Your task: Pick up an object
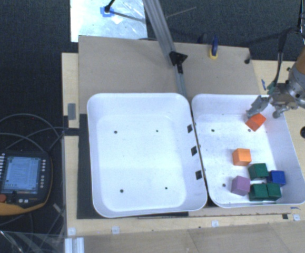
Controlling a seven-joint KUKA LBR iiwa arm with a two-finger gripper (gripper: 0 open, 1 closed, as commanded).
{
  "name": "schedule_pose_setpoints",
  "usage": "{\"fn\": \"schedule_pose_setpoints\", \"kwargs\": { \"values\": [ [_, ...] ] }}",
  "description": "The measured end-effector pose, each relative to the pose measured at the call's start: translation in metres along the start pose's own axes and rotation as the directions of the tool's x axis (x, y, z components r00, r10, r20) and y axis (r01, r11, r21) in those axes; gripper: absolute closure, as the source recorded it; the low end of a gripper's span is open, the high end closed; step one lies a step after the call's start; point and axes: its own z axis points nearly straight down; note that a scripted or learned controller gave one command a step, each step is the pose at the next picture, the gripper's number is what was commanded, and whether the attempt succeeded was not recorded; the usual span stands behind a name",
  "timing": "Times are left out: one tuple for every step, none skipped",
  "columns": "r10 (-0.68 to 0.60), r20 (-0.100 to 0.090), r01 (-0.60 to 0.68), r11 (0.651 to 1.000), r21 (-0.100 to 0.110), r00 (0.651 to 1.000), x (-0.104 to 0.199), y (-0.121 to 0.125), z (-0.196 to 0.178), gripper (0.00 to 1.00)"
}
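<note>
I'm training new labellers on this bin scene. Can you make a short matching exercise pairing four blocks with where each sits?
Things:
1. red-orange block
2. orange block
3. purple block
4. blue block

Places:
A. near the right bin's front-right corner, beside green blocks
B. just under the gripper, at the right bin's far end
C. mid-bin, alone, above the green blocks
D. left of the green blocks, near the front wall

Pairs: 1-B, 2-C, 3-D, 4-A
</note>
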Motion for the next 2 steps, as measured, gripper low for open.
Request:
{"fn": "schedule_pose_setpoints", "kwargs": {
  "values": [
    [0.0, 0.001, 0.0, 1.0, 0.0, 1.0, 0.0, 0.0, 0.0, 0.0],
    [0.0, 0.0, 0.0, 1.0, 0.003, 1.0, 0.007, -0.001, 0.044, 0.0]
  ]
}}
